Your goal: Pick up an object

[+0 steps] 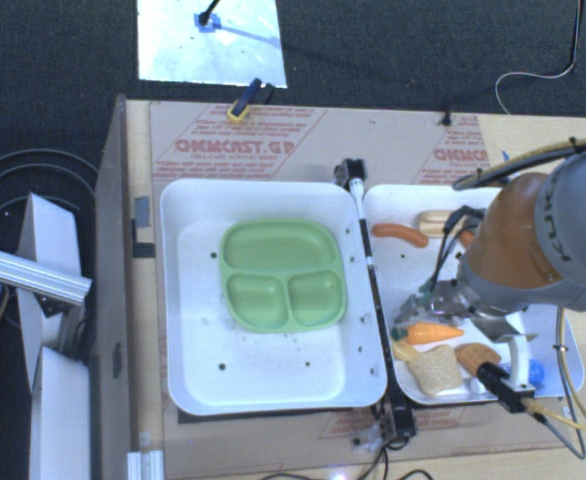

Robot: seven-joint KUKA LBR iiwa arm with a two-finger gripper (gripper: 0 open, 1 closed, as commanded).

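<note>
Camera view gives us two white bins. Our left bin (188,268) holds a green divided plate (279,274). Our right bin (393,208) holds a sausage (401,234) lying left to right near its far wall, a carrot (435,334) lying left to right with its tip pointing right, and a bread slice (435,369) just beside it. Our gripper (443,303) hangs above the carrot; we cannot tell its finger spread.

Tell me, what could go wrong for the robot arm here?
The toy foods lie crowded in the right bin: the carrot sits close to the bread slice, so the arm might bump or grab the wrong one. The arm also covers part of that bin, so the camera may miss things underneath.
</note>
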